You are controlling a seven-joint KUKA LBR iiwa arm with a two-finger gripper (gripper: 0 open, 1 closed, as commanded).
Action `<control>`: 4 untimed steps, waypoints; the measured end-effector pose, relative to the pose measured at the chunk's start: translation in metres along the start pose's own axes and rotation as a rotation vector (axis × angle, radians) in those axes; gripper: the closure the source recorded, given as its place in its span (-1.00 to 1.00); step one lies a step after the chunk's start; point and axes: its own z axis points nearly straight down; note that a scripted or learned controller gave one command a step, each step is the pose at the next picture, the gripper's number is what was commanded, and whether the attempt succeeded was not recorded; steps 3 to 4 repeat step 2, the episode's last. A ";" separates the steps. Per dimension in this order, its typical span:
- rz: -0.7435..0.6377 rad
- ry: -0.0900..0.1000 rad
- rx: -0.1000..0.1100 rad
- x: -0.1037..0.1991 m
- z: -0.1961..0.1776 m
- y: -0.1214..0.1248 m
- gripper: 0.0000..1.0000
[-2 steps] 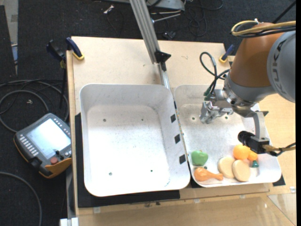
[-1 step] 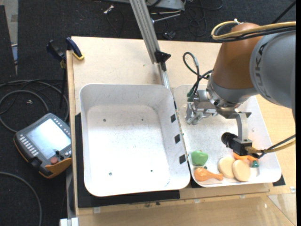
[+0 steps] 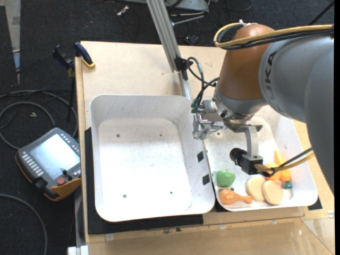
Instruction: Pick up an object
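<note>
Across the middle of the camera view lies a pale wooden bench that carries two shallow bins side by side.

1. Grey robot arm: enters from 3 o'clock and reaches toward the centre. A glossy orange band sits above its wrist.
2. Shallow white plastic left bin: occupies the bench from the centre toward 8 o'clock. A few small dark specks mark its floor.
3. Shallow white plastic right bin: sits touching the left bin on its 3 o'clock side. The arm covers its upper part.
4. Grey and orange handheld control pendant: rests on the dark floor at 9 o'clock, well apart from the bench.
5. Slanted aluminium rail: runs from 12 o'clock down to the bins' far edge.
6. Two-finger metal gripper: sits over the wall shared by the two bins, at the 10 o'clock corner of the right bin. Whether it is open or closed cannot be determined. No object is seen in it.
7. Objects to pick, all grouped in the right bin toward 5 o'clock, well apart from the gripper:
   - two pale round slices, touching each other;
   - orange drumstick-shaped toy, just beside the slices at their 9 o'clock;
   - small green rounded toy, just above the drumstick;
   - orange carrot-shaped piece with a green tip, at 2 o'clock from the slices.
</note>
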 end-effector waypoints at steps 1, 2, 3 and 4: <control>-0.001 0.001 0.000 0.056 -0.001 -0.005 1.00; 0.005 -0.001 0.000 0.052 -0.001 -0.005 -1.00; 0.005 -0.001 0.000 0.052 -0.001 -0.005 -1.00; 0.005 -0.001 0.000 0.052 -0.001 -0.005 -1.00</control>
